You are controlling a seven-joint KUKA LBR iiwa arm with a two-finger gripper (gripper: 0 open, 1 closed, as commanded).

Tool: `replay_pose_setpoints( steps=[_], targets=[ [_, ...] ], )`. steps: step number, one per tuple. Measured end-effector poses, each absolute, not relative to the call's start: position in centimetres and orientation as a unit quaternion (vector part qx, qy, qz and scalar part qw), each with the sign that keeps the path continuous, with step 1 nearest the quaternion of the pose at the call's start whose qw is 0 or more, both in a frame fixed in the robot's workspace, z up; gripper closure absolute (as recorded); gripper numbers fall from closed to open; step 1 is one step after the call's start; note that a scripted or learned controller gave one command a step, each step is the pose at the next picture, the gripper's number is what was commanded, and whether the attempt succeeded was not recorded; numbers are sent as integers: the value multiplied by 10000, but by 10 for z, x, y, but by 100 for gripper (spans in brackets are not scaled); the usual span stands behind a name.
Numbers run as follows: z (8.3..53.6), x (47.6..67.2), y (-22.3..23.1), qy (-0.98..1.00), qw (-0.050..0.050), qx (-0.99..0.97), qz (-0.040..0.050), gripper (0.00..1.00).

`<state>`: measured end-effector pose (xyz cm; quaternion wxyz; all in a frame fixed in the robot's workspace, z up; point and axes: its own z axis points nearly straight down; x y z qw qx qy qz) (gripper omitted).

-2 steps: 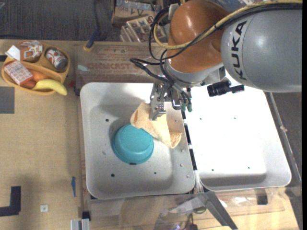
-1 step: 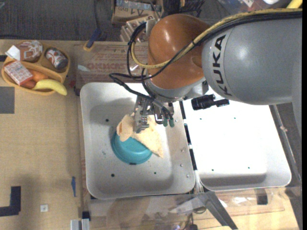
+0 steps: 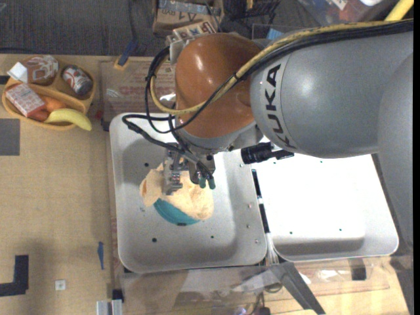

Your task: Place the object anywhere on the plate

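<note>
A tan round plate (image 3: 194, 202) lies in the left white bin (image 3: 134, 241), near its middle. A teal curved object (image 3: 174, 214) rests on the plate's lower left edge. My gripper (image 3: 190, 179) hangs right over the plate's upper part, pointing down. Its fingers stand apart, one metallic finger (image 3: 173, 177) on the left and one with a teal tip on the right. Nothing shows between them but the plate below. The grey and orange arm hides the bin's upper right part.
The right white bin (image 3: 328, 209) lies beside the left one. On the wooden bench at the top left stands a bowl (image 3: 46, 97) with a banana and other toy food. Black cables hang from the wrist over the left bin's top edge.
</note>
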<state>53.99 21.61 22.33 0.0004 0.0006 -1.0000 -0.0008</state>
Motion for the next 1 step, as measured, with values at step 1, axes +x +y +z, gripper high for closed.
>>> replay_pose_setpoints(
  steps=[1],
  targets=[
    [223, 540, 216, -10000, 2, 3, -8, 0]
  ],
)
